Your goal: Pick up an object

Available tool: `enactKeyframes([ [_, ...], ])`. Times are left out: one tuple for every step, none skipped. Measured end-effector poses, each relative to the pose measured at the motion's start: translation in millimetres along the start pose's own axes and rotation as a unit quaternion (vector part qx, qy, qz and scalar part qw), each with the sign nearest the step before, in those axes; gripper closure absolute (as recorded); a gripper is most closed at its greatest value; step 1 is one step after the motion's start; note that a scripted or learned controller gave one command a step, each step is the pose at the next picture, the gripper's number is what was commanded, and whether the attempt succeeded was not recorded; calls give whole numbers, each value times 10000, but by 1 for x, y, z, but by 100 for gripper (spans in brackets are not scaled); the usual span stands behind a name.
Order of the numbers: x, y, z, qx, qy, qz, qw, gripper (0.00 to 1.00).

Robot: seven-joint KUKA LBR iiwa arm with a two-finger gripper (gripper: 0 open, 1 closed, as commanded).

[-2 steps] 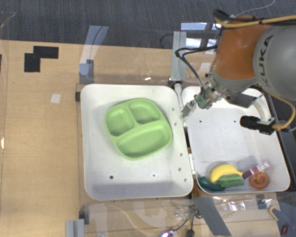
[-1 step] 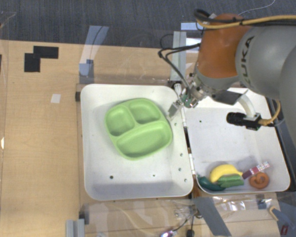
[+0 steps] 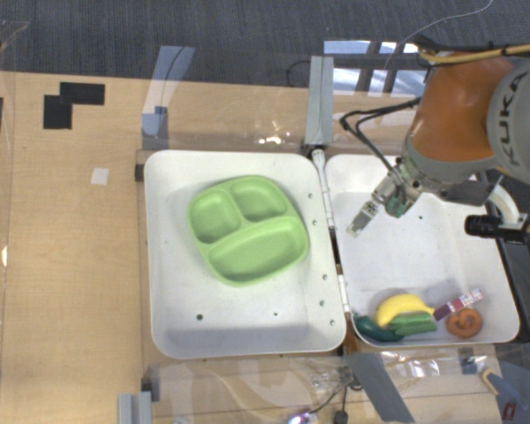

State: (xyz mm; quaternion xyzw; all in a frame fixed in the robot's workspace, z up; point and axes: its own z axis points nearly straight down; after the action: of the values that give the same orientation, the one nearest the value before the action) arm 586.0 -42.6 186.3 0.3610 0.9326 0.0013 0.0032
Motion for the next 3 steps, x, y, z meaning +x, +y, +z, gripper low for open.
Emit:
enactKeyframes([
  [-53,-13,-82,-5,-9,-1006,9949,0],
  [-14,36,-2,-10,-2,-3278,9447,0],
  [-67,-29,91,-10,-22,-3517,9361,0],
])
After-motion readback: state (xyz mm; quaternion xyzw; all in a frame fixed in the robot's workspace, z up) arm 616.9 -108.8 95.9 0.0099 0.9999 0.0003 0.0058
